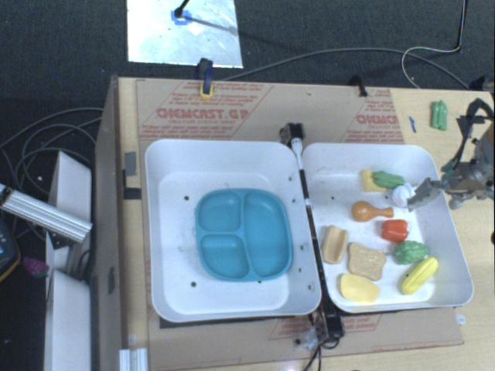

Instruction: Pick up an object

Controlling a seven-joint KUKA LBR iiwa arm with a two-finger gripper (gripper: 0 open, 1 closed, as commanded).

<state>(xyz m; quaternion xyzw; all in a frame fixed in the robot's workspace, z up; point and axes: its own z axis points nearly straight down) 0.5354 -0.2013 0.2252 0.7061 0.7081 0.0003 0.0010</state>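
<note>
A desk (255, 110) covered in printed cardboard fills the middle of the frame, seen from above at a slant. Two shallow white bins sit on it side by side, their inner edges touching at the centre.

The left bin (166, 168) holds one thing — a blue plate (243, 233) with divided sections, lying flat in the middle of the bin.

The right bin (452, 273) holds a scatter of toy food. Near the upper middle lies a corn cob (382, 180), yellow with a green husk. Just below and left of it is a brown drumstick (369, 210). A red pepper (394, 229) sits right of the drumstick, with a piece of green broccoli (411, 250) just under it. A yellow banana (419, 274) lies tilted near the lower right corner. Along the lower left are a tan bread roll (334, 243), a slice of toast (366, 260) and a pale yellow wedge (360, 287), close together.

The arm reaches in from the right edge of the frame. Its tool (414, 194) hangs over the upper right part of the right bin, just right of the corn cob and above the red pepper. A small white piece sits at its tip. Whether the tool is apart or together cannot be told from this angle.

A small green object (439, 115) lies on the desk at the upper right, outside the bins.
</note>
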